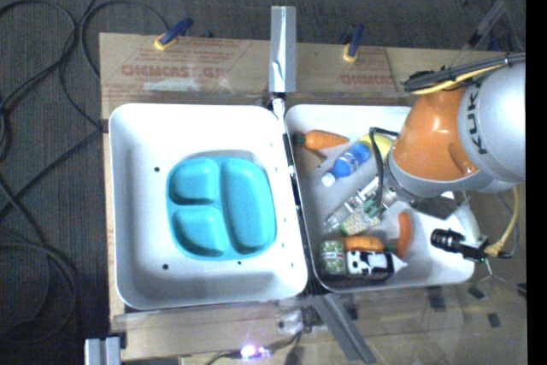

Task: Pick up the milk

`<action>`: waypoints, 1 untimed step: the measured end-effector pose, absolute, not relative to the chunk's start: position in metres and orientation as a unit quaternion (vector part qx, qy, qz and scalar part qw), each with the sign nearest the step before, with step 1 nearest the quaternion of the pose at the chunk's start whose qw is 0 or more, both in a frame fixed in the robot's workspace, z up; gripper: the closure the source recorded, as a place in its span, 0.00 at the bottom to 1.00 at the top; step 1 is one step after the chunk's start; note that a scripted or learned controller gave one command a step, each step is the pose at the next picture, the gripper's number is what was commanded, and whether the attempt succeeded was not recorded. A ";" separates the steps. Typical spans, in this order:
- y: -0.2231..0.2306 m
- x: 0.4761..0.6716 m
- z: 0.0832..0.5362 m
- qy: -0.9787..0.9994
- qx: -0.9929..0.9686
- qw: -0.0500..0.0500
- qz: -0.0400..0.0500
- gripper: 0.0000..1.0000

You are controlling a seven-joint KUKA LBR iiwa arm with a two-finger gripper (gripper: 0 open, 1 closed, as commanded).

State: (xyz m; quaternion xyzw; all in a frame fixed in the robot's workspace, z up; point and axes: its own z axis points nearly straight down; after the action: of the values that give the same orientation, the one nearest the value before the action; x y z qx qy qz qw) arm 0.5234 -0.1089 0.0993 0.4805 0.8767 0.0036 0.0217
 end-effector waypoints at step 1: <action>-0.088 0.574 0.184 0.901 0.433 0.000 0.001 0.00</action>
State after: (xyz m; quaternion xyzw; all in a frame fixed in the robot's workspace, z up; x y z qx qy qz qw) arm 0.5745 -0.0879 0.1838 0.4329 0.9015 0.0006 0.0004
